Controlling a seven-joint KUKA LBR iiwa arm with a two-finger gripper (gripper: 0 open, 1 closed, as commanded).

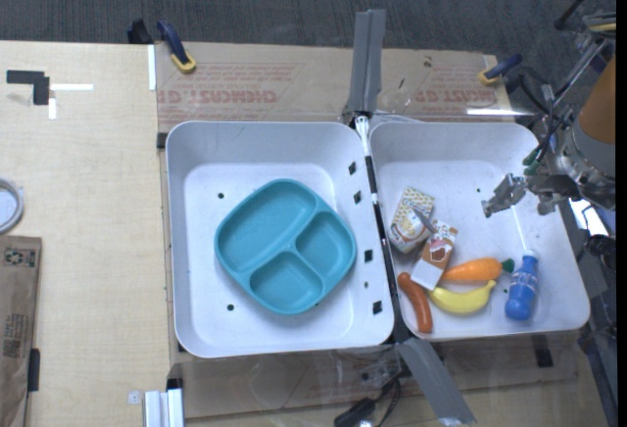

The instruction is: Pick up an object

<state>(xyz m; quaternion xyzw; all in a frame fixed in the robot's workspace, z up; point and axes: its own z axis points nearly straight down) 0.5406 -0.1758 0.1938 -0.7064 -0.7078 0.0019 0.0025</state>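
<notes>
While the claw hangs over the right bin (finger state: cannot tell), the blue bottle stands nearest, below it toward the front wall, upright.

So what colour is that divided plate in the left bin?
The three-compartment plastic plate is plain turquoise blue, seen clearly in the overhead camera view.

Two white bins; one blue divided plate, one banana, carrot, sausage, blue bottle, two small cartons.
</notes>
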